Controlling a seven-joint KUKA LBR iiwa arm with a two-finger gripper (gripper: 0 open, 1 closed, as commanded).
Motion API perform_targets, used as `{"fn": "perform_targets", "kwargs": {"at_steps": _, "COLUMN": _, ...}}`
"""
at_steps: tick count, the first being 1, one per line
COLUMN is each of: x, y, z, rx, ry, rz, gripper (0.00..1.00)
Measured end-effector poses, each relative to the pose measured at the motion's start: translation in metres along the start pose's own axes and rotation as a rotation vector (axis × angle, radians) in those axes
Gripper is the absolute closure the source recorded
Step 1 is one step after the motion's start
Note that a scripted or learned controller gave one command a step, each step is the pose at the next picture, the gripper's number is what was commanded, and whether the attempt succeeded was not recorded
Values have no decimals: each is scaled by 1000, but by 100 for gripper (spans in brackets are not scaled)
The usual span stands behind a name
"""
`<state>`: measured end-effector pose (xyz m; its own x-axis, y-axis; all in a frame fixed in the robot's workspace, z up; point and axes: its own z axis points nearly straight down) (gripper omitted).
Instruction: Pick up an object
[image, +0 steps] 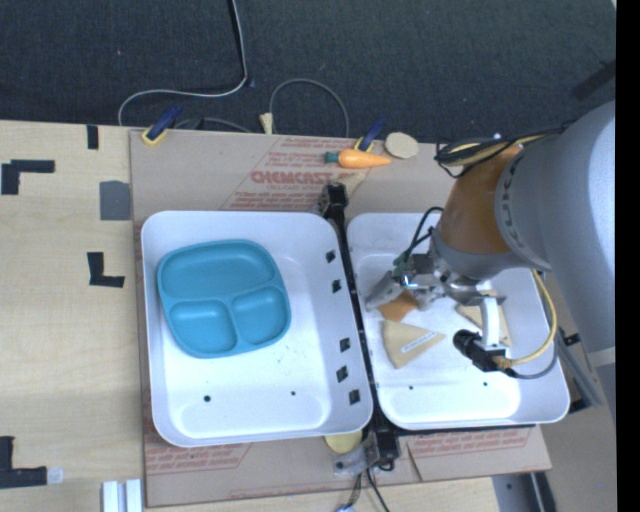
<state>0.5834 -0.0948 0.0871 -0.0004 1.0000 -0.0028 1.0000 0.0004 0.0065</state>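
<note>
Gripper (398, 285) low in the right bin (520, 405), near its left wall; whether its fingers are open or closed, cannot tell. Left to right: blue divided plate (224, 297) in the left bin (240, 425), well apart from the arm. Then the tool, with a brownish piece (398, 309) just below it, perhaps touching. Pale wedge (410, 343) lies just beyond, below and slightly right, long axis slanting up to the right. Arm hides the bin's upper right; tool tip is blurred.
</note>
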Motion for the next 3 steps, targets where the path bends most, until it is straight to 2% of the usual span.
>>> {"fn": "perform_targets", "kwargs": {"at_steps": 1, "x": -1, "y": 1, "z": -10, "rx": 0, "ry": -2, "rz": 0, "gripper": 100}}
{"fn": "perform_targets", "kwargs": {"at_steps": 2, "x": -1, "y": 1, "z": -9, "rx": 1, "ry": -2, "rz": 0, "gripper": 0}}
{"fn": "perform_targets", "kwargs": {"at_steps": 3, "x": 0, "y": 65, "z": 3, "rx": 5, "ry": 2, "rz": -3, "gripper": 0}}
